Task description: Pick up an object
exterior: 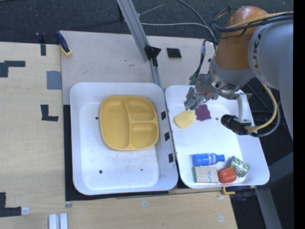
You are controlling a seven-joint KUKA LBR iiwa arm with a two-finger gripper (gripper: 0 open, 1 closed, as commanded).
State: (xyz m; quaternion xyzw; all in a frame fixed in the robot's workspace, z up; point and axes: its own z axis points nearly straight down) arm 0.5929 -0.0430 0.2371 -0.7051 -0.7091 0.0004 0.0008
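My gripper (193,102) hangs over the back left of the right bin (248,147), just above a pale yellow object (184,119). A purple object (203,112) lies right beside the gripper, to its right. Near the front of that bin lie a blue bottle (208,159), a speckled packet (206,174), a red object (227,175) and a small green can (239,167). Nothing shows between the fingers.
The left bin (86,142) holds a yellow divided plate (129,122). A slanted metal pole (136,25) rises behind the bins. A black cable end (233,123) hangs off the arm over the right bin. Bare bin floor lies mid-right bin.
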